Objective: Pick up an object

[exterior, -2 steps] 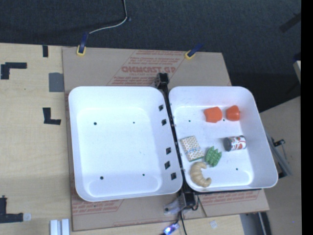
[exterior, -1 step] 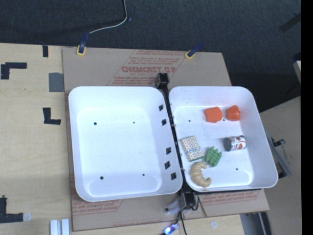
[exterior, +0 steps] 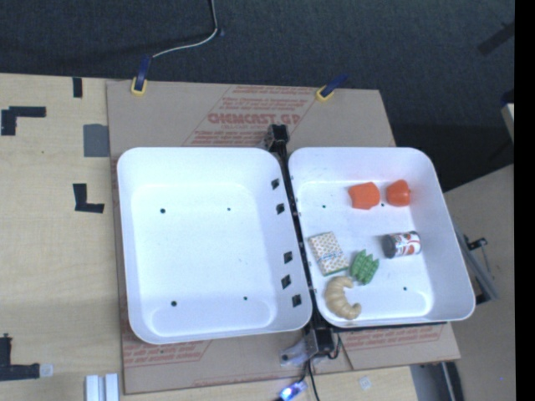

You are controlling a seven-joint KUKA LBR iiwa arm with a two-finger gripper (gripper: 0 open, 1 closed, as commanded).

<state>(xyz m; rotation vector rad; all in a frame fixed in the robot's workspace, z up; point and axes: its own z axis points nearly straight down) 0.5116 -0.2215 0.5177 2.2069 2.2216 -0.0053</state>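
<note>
The left bin sits on a brown cardboard sheet over the bench, touching the right bin along a clipped seam. In the right bin, going left to right: a small patterned box lies near the seam edge, its long axis running roughly toward the bin's near edge. Just below it a tan croissant curves by the near-left corner, its ends pointing up and right. A green leafy piece touches the box's right side. An orange block lies toward the far edge, with a round orange-red piece just beside it. A small can lies on its side, long axis left-right, dark end pointing left.
</note>
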